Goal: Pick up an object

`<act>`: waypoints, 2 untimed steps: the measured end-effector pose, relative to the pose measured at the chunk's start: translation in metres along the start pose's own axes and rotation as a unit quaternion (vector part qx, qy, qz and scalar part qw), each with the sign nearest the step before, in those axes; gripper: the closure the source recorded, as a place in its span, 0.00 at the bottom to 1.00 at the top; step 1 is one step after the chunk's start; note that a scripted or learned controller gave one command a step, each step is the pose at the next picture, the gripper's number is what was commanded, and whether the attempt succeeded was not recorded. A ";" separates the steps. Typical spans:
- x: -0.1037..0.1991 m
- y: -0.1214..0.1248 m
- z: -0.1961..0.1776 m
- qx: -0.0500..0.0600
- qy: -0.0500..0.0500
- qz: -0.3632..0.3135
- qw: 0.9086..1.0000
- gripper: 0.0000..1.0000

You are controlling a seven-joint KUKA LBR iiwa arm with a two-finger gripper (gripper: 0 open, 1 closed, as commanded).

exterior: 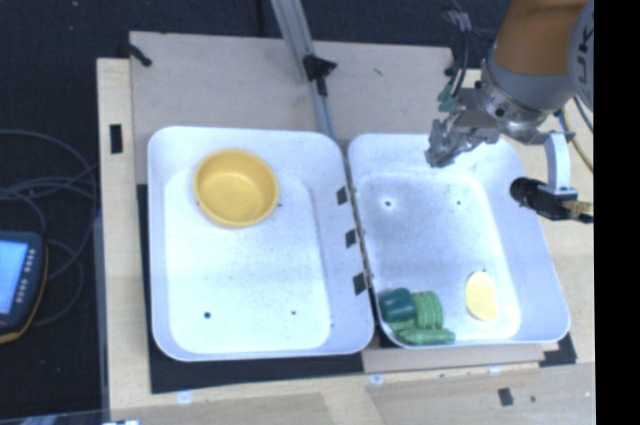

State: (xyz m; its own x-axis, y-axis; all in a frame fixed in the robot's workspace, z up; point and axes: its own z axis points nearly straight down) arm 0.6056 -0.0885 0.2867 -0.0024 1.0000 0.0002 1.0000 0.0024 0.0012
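My gripper hangs over the far edge of the right bin, with nothing seen between its fingers. Near that bin's front edge lies a green ridged object with a darker green block at its left end. A pale yellow oval object lies just right of it. A yellow bowl sits upright in the far part of the left bin. All of these lie well away from the gripper.
A slanted metal rail runs from the top of the view down to the gap between the bins. The bench's brown board stretches behind the bins. A handheld screen device lies off the bench at the left.
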 end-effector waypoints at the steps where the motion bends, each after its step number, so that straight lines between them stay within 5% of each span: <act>1: 0.045 -0.034 0.011 0.001 0.000 0.000 1.000 1.00; 2: 0.082 -0.059 0.027 0.001 0.000 0.000 1.000 1.00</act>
State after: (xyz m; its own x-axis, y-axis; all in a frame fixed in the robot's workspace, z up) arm 0.5461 -0.0069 0.2596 -0.0023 1.0000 0.0003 1.0000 0.0023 -0.0008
